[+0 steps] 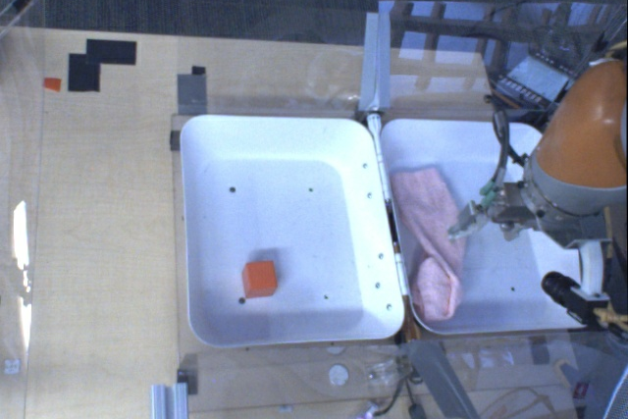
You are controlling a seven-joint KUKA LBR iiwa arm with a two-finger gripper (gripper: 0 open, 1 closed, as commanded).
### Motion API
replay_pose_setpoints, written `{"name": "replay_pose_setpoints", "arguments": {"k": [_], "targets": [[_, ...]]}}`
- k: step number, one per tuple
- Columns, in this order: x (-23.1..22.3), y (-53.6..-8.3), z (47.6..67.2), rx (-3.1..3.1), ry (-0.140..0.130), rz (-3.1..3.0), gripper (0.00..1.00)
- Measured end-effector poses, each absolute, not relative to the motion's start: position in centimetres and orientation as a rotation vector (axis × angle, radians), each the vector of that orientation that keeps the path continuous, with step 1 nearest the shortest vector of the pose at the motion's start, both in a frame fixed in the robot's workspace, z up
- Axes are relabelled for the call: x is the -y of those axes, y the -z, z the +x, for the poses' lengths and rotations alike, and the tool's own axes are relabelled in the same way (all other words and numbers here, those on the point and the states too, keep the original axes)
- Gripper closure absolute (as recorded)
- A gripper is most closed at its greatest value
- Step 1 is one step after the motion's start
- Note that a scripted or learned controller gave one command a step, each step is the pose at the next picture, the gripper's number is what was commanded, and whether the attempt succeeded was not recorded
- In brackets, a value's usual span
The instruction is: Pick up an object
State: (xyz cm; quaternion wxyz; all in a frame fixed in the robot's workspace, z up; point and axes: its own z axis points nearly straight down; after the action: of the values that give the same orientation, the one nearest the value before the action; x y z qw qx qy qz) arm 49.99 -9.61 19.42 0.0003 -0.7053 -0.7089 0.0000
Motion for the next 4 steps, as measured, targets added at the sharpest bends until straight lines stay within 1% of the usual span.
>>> {"name": "replay_pose_setpoints", "arguments": {"k": [1, 2, 3, 4], "targets": [[11.7, -9.4, 60.0, 2.142, 0.007, -2.304, 0.00], [9.6, -9.2, 64.3, 2.355, 0.007, -2.089, 0.00], [11.4, -9.1, 60.0, 2.393, 0.012, -2.051, 0.00], [7.1, -18.5, 57.2, 2.618, 0.006, -1.748, 0.00]]}}
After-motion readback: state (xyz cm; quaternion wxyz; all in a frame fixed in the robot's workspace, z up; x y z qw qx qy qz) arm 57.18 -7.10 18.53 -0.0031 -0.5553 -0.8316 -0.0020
